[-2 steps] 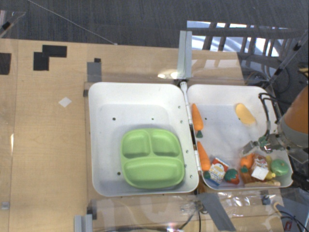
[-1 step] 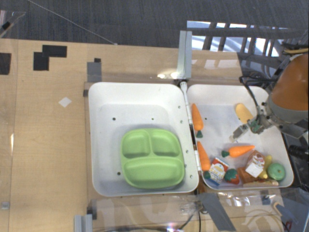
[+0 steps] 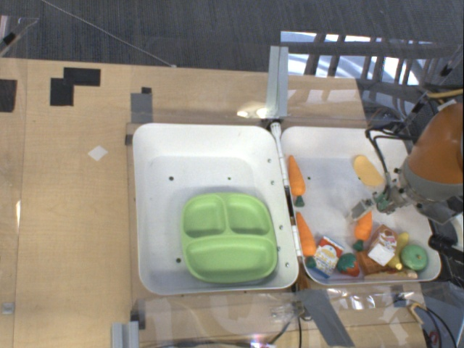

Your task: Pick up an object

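My gripper (image 3: pixel 377 203) hung in the right bin (image 3: pixel 326 158), near its right wall; I cannot tell its state. An orange carrot (image 3: pixel 363 225) lay just beside, crowded by toys; upper floor was free.

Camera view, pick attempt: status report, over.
End effector low in right bin, beside small orange carrot; grip state unreadable. Nothing seen held. Toys crowd the near corner; green tray sits in left bin.

Grey arm (image 3: pixel 435 187), orange band above wrist, black cables alongside; pincer (image 3: pixel 382 201) small, seemingly metallic.
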